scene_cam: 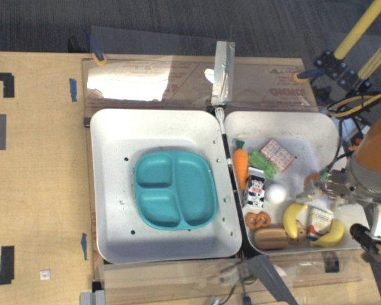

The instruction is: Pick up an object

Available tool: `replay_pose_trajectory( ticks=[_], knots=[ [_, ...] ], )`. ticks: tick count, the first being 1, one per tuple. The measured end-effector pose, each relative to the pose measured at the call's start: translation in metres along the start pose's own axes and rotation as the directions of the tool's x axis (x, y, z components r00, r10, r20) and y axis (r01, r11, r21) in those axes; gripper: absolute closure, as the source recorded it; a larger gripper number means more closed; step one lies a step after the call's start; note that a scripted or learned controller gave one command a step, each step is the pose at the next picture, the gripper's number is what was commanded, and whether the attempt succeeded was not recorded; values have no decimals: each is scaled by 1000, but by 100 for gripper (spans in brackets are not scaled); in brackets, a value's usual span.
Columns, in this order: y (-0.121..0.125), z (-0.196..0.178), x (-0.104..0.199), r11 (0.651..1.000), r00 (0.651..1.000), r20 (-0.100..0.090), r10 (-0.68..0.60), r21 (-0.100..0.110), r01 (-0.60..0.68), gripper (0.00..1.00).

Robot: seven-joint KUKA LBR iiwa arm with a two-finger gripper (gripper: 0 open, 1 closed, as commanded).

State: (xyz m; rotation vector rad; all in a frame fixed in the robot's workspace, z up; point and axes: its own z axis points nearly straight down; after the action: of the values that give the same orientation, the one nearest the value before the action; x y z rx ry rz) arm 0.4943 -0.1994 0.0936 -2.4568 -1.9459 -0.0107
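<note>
Presently, two shallow white bins sit side by side on the bench.

Left bin [108,170]: one teal divided plate [176,189] with three compartments, lying flat at the middle of the bin floor.

Right bin [305,126], contents clustered in its lower half:
- orange carrot [240,167], lengthwise along the left wall, green top toward the upper edge of the frame;
- green-and-pink patterned packet [272,157], tilted, just right of the carrot;
- small black-and-white carton [256,192], below the packet, close beside the carrot's lower end;
- white ball [277,194], just right of that carton;
- brown pretzel [257,220], under the carton, near the bin's lower left corner;
- brown sausage-shaped piece [271,237], against the lower wall, touching or nearly touching the pretzel;
- yellow banana [294,220], curved, right of the pretzel, its far end showing again past a small box;
- small white box [319,223] with coloured print, resting over the banana's middle.

Arm [374,164]: grey with an orange band, entering from the right edge of the frame, over the right bin's right side. Gripper [324,184] low at mid-right of that bin, just above the white box and banana; whether its tips are apart or together I cannot tell, and nothing is visibly between them.

Behind both bins: a clear plastic sheet [133,81] and a cardboard panel [267,81] at upper centre.
</note>
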Motion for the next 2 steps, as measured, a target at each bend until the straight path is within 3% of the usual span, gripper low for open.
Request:
replay_pose_trajectory(
  ticks=[1, 2],
  knots=[
    [55, -17, 88, 994, 994, 6, 109, -4, -109, 0],
    [70, 7, 75, 981, 981, 10, -195, -3, 195, 0]
  ],
)
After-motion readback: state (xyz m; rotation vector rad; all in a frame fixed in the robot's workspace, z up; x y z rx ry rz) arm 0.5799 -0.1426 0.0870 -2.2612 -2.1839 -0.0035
